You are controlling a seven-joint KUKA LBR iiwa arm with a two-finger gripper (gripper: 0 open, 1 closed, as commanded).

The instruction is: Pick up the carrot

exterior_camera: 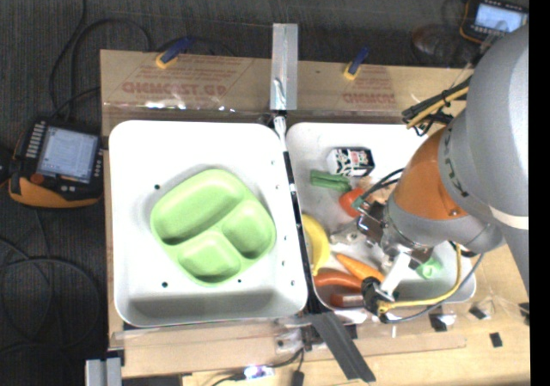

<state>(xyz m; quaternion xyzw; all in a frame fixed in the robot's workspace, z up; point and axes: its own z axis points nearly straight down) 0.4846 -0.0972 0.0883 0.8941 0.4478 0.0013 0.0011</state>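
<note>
Reaching arm [447, 195]: seen coming in from the right edge, with the orange-banded wrist hung over the middle of the right bin [391, 137].
Jaws state: cannot be told; the jaws are hidden under the wrist.
Carrot [357, 266]: found lying flat in the near half of the right bin, just right of the banana [316, 242] and at the lower left edge of the wrist. No grip on it is seen.
Red piece [338, 286]: placed just in front of the carrot, by the near wall.
Red-orange piece [351, 200]: located mid-bin, partly covered by the arm, with a green stalk [325, 178] beside it.
Black-and-white carton [352, 159]: set near the far wall.
Left bin [125, 229]: occupied by one green divided plate [215, 225].
Table [206, 83]: both bins are carried side by side, their walls touching.
</note>
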